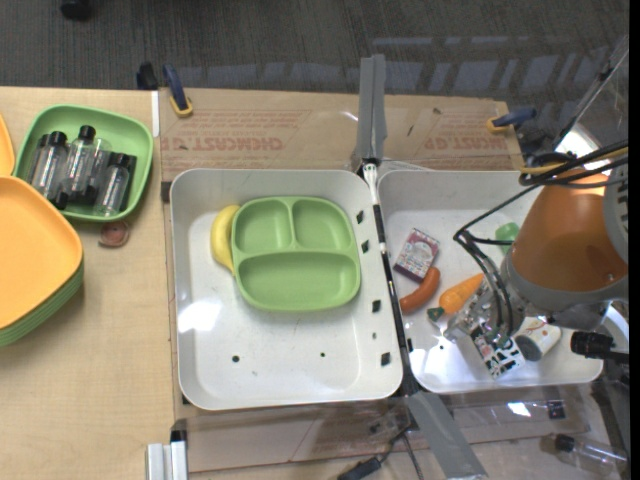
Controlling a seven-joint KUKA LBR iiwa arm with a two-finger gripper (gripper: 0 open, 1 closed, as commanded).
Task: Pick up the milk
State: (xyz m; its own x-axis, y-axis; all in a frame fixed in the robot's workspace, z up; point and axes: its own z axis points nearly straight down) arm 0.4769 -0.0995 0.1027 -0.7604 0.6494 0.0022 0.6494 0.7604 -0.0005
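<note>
Milk carton [417, 254]: lies flat in right bin [440, 193], at ten o'clock from gripper [492, 340]. Jaw state: cannot tell. Carrot [460, 293] just beside gripper; hot dog [420, 288] between. Left bin [200, 368]: green divided plate [295, 253].

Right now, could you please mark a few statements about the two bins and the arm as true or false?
1. The green divided plate lies in the left bin. True.
2. The carrot lies in the left bin. False: it is in the right bin.
3. The claw is over the right bin. True.
4. A yellow item sits at the plate's left edge. True.
5. The small pink carton rests on the green plate. False: it lies in the right bin.
</note>
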